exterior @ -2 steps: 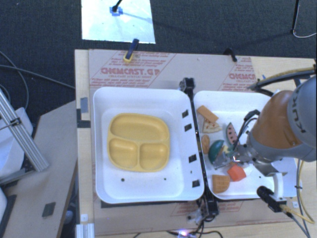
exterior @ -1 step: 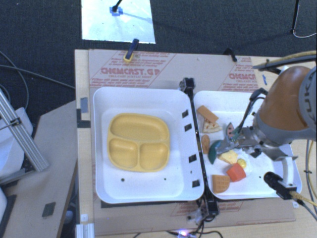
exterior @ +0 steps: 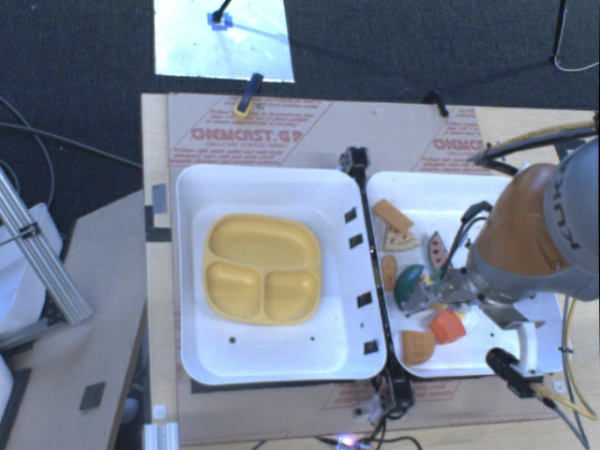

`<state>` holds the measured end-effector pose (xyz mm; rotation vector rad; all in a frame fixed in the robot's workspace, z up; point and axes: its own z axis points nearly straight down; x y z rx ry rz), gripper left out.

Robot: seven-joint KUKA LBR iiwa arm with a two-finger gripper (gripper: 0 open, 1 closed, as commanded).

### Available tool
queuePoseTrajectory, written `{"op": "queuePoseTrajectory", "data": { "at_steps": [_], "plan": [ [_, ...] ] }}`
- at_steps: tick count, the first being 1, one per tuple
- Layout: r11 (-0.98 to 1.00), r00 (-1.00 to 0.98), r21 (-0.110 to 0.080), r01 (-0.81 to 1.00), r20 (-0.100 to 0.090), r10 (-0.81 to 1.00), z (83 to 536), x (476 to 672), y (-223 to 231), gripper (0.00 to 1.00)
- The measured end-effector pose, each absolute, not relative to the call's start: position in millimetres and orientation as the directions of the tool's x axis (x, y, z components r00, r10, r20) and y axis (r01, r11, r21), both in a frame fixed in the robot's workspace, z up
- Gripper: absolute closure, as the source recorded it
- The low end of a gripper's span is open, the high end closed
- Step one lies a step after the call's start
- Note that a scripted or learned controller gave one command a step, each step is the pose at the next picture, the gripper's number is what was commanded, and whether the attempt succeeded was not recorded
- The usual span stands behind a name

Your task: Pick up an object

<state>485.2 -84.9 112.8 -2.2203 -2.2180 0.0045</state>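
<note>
The right bin [exterior: 441, 184] holds several toy food pieces. A dark green piece [exterior: 408, 282] lies near the bin's left wall, and my gripper [exterior: 429, 294] sits low right beside it, touching or nearly touching its right side. Just below the gripper lies an orange-red block [exterior: 449, 326], with a tan piece [exterior: 417, 347] at the bin's front. Farther back are a watermelon slice [exterior: 437, 248], a pale wedge [exterior: 401, 241], a brown-orange slab [exterior: 392, 217] and a small orange oval [exterior: 389, 272]. The arm's grey and orange wrist [exterior: 520, 237] covers the bin's right half.
The left bin [exterior: 192, 251] contains a yellow divided plate [exterior: 263, 268]. A black divider with clips [exterior: 367, 261] runs between the bins. A blue and yellow tool [exterior: 247, 96] lies on the cardboard behind the bins. A metal rail stand [exterior: 37, 251] is at far left.
</note>
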Motion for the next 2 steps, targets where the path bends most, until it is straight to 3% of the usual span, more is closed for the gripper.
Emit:
{"op": "queuePoseTrajectory", "data": {
  "at_steps": [1, 2],
  "plan": [
    [0.001, -0.001, 0.001, 1.000, 0.000, 1.000, 118, 486.6, -83, 0.00],
    [0.001, -0.001, -0.002, 1.000, 0.001, 1.000, 92, 486.0, -86, 0.00]
  ]
}}
